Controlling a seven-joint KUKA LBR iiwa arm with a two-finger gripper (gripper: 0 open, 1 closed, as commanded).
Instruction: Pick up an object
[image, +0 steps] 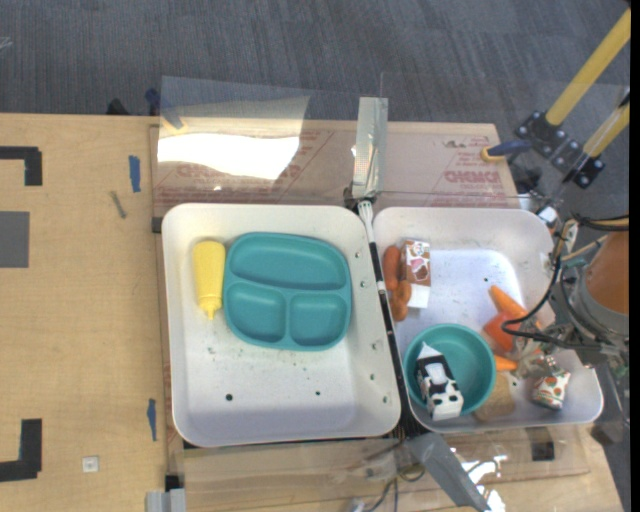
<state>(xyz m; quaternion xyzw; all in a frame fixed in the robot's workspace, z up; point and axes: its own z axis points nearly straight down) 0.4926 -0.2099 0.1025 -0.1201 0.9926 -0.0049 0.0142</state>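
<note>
Bench (80, 300) layout: two white bins side by side. The left bin (200, 400) holds a teal divided plate (288, 290) and, just beside it on the left, a yellow bottle (208, 275). The right bin (470, 235) holds a teal bowl (478, 362) with a black-and-white toy (438, 385) inside, a sausage (397, 283) and a small carton (416, 263) at the far left, and orange carrot pieces (503, 315) at the right.

The arm (610, 285) stands at the right edge of the right bin, above the carrot pieces. Jaw state cannot be determined; cables hide that area.

Risk assessment: no object is seen held. Objects near the bin wall sit close together, so a descent there may strike the wall, nudge the bowl, or close on nothing.
</note>
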